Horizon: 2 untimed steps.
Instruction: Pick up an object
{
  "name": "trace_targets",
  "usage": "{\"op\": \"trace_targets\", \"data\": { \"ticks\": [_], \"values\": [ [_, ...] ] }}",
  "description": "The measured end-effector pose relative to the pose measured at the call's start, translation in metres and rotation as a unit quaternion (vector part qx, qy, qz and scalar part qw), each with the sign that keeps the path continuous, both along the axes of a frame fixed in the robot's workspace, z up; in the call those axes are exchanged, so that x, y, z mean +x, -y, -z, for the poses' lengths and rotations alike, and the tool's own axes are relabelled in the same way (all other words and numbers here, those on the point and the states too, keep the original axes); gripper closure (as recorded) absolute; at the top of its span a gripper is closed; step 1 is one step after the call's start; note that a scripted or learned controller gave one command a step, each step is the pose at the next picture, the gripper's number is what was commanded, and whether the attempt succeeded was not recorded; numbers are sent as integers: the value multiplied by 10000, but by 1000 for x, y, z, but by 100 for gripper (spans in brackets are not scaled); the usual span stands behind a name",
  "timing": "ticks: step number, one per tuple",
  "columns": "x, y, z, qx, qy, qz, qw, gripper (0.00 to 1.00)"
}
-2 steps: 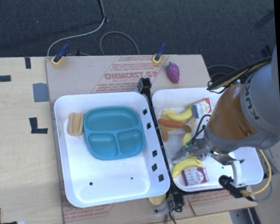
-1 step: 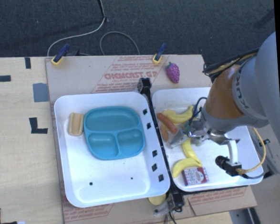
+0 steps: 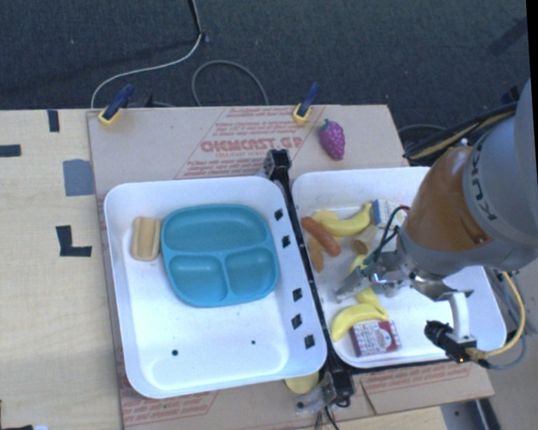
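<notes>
Right white bin [image 3: 496, 308] holds curved yellow banana [image 3: 357, 317] below gripper [image 3: 363, 276], whose grip I cannot tell

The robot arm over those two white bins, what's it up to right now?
The arm reaches from the right into the right bin, its gripper low among toy food: two bananas, a sausage and a small red packet. Nothing looks lifted yet. The left bin holds a blue divided plate.

Even overhead light, soft shadows; white bins [image 3: 132, 357] bright, slightly washed; overall mild blur, low resolution.
</notes>
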<state>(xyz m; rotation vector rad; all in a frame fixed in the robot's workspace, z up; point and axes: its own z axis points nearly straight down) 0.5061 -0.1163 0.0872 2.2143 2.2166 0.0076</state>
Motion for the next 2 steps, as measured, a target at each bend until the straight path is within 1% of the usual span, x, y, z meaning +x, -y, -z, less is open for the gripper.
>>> {"op": "trace_targets", "data": {
  "ticks": [1,2],
  "values": [
    [-20,-18,0,-15,6,7,10000,0],
    [20,-15,1,10,-40,1,10000,0]
  ]
}}
